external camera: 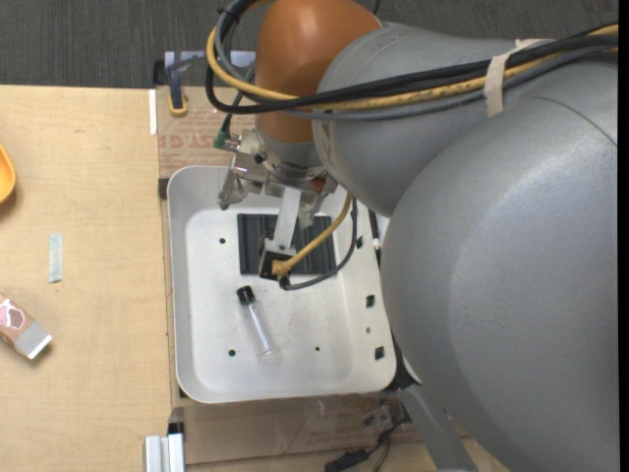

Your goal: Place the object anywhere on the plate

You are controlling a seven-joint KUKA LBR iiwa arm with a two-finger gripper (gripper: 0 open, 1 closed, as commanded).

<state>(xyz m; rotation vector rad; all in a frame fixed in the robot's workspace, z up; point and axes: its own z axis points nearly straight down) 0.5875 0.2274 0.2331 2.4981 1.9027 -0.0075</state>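
A big grey arm comes in from the right. It is smooth and round, like a fat pipe. Near its end sits a shiny orange band shaped like a ball. Black and yellow cables run along the arm and loop round the orange part.

The gripper hangs over the top part of a white bin. I see it from above, so I cannot tell if it is open or closed, and I see nothing held in it.

The bin is a shallow plastic tray with round corners and a smooth floor with a few tiny dark holes. On the floor, under the gripper, lies a flat black mat with straight ridges across it.

The tube lies flat on the bin floor, a little below the mat and apart from the gripper. It is thin, clear and round, like glass or see-through plastic, with a small black cap on its top left end. It lies at a slant.

Brown cardboard shows under the bin's top edge.

To the left is a pale wooden table with a soft grain. On it are a small grey strip, a little packet in white and pink, and, at the left edge, part of an orange thing with a curved rim
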